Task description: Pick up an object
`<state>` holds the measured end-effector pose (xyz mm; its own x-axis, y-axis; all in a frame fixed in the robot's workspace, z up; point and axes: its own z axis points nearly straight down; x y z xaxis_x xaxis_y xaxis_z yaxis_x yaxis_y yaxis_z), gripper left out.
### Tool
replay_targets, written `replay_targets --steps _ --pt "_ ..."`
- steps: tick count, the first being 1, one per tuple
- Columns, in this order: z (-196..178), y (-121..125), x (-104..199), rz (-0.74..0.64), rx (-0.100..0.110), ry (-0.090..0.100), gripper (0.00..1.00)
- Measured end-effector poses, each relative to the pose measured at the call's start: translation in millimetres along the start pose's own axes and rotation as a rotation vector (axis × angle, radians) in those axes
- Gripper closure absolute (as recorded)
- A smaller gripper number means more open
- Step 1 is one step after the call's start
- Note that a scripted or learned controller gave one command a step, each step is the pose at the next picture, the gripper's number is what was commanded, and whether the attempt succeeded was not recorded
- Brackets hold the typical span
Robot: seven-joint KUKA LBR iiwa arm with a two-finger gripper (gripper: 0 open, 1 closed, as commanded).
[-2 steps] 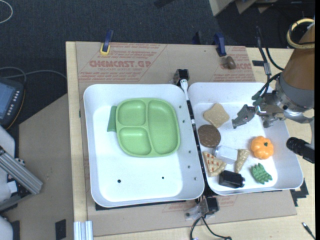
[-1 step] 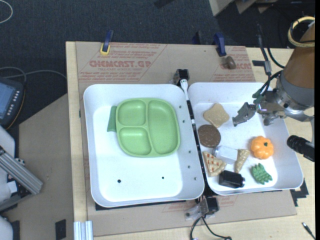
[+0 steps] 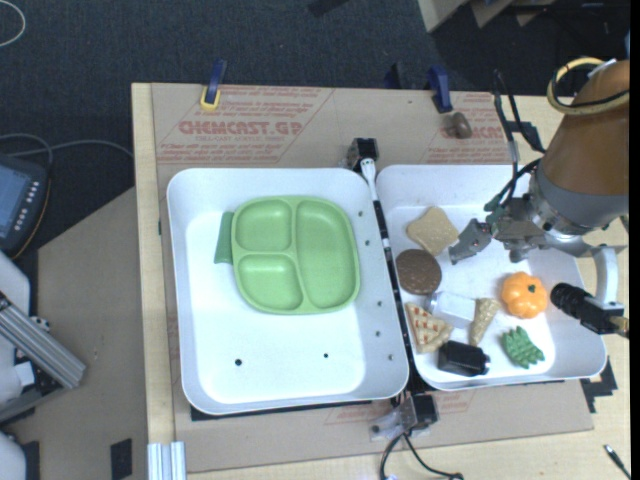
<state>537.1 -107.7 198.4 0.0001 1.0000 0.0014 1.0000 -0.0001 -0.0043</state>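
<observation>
The claw [image 3: 478, 240] hangs low over the right bin [image 3: 570, 368], spread apart and pinching nothing, its grey fingers pointing toward the bread slice [image 3: 432, 229] just beside them. Below the bread slice lies a brown round cookie [image 3: 417, 271], and under that a pizza wedge [image 3: 427, 326]. A small orange pumpkin [image 3: 523, 295] sits to the right of the cookie, below the claw, with a green leafy piece [image 3: 522, 347] beneath it and a black block [image 3: 463, 358] near the bin's front wall. The left bin [image 3: 200, 298] holds a green divided plate [image 3: 295, 254] on the counter [image 3: 150, 158].
</observation>
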Motion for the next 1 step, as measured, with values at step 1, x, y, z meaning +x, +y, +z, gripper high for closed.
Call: replay_targets --steps 1 --pt "47.1 -1.9 -7.9 0.001 0.003 0.001 0.00"
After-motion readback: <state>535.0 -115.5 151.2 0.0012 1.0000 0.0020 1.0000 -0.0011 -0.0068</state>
